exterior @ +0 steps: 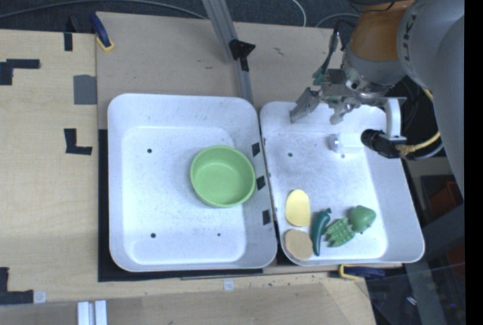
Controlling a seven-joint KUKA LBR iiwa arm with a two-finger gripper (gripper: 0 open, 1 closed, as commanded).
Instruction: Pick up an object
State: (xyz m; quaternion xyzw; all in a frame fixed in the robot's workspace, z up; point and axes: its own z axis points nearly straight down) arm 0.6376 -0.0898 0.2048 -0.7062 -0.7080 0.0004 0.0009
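The end effector is seen spread, nothing between its fingers, at 12 o'clock of the right bin. The toys are clustered at 6 o'clock of that bin, well apart from it. A bowl sits in the left bin. A miss is judged likely: tight clustering may cause pieces to be nudged aside.

The pale plywood bench carries two shallow white plastic bins side by side, their inner rims touching near the middle. The left bin sits over a black mat that shows along its left and lower edges. The right bin lies by the bench's right end. Black tape marks and a grey patch dot the left part of the bench.
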